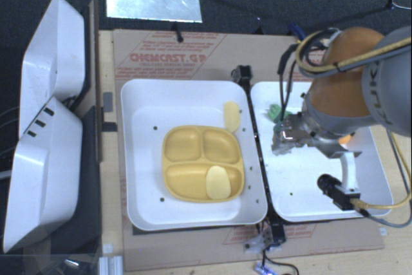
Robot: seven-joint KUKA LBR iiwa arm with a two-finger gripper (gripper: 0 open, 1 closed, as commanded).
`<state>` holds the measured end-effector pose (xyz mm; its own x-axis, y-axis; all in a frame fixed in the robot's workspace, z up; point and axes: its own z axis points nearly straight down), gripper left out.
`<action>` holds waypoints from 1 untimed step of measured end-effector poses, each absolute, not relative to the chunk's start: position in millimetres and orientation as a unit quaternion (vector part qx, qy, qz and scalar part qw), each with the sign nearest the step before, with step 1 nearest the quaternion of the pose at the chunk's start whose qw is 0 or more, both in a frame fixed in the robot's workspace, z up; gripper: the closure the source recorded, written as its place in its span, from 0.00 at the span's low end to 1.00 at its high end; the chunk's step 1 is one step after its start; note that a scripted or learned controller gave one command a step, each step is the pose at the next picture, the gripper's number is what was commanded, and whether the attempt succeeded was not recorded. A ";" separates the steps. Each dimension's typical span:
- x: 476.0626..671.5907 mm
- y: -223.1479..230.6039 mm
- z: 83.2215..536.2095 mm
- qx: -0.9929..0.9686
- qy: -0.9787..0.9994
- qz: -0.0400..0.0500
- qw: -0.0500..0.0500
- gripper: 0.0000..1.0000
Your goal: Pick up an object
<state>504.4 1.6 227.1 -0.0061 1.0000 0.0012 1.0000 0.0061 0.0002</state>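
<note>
Green object (275, 113) in right bin (309, 203), just beside tool (283, 138)

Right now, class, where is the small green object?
In the camera view, the small green object lies in the right bin, near its upper-left corner, just left of the arm's wrist and gripper.

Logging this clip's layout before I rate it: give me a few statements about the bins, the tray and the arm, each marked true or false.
1. The yellow tray lies in the left bin. True.
2. A pale yellow oval piece lies in one of the tray's compartments. True.
3. The arm is over the left bin. False: it is over the right bin.
4. The second oval piece lies inside the tray. False: it lies outside, near the bin's wall.
5. Something green sits in the right bin. True.
</note>
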 end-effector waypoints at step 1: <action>510.0 44.4 230.7 -0.706 -0.708 0.000 0.000 1.00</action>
